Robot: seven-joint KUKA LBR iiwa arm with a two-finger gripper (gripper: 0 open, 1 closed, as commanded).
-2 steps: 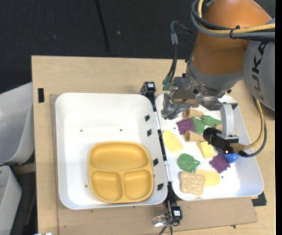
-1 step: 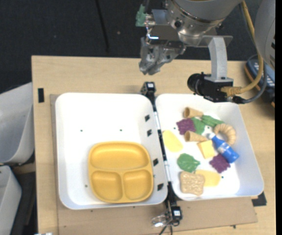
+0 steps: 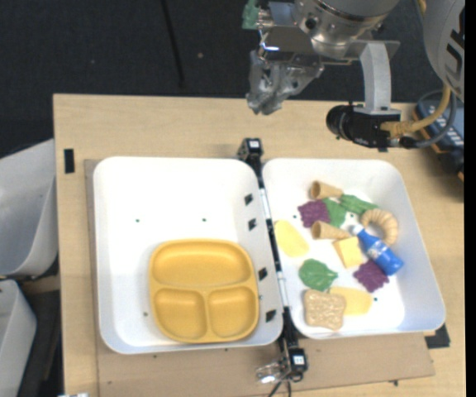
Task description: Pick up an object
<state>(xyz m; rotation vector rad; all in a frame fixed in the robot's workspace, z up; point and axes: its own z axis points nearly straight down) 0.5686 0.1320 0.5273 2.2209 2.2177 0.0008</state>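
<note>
A yellow divided tray lies at six o'clock in the left bin. The gripper hangs above the bench's far edge, at twelve o'clock from the bins' divider, holding nothing; how far it is open I cannot tell. The right bin holds toy food: a slice of bread at seven o'clock, a blue bottle near three.

One fixed camera looks down at a slant from above the tabletop, far enough back to take in both bins. The claw hangs at the top of its view; the bins lie below it, nearer the camera.
</note>
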